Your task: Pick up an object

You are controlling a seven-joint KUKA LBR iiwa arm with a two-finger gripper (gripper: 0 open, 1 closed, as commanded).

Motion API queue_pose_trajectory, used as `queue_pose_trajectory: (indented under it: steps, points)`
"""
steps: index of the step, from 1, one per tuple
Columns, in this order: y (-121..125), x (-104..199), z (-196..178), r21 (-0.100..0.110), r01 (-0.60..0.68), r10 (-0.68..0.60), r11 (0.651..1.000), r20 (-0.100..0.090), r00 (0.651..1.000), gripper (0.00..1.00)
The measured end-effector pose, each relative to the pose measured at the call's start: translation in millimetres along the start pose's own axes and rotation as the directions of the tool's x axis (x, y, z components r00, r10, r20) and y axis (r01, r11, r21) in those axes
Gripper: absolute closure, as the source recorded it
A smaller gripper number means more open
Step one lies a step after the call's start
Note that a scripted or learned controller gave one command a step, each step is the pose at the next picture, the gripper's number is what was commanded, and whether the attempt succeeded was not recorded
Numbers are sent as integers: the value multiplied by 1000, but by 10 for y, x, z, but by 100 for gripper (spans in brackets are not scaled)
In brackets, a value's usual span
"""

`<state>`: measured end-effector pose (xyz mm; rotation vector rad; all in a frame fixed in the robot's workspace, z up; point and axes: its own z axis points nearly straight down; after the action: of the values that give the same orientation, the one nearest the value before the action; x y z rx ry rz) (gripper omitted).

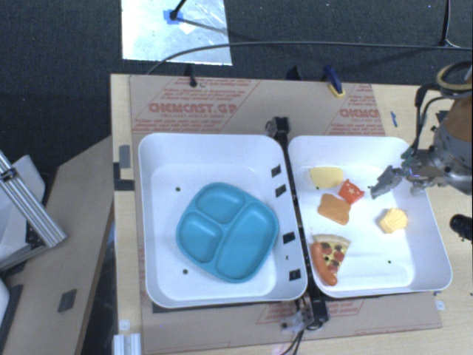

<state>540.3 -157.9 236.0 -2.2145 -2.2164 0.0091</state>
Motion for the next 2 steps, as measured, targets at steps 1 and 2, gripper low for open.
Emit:
queue_pose_trajectory:
  steps: [1, 2]
  points:
    - [24, 4, -63, -12, 3, -3, 1000, 2, 1000, 0]
    - [70, -18, 360, -9, 1, -1, 1000, 2, 1000, 0]
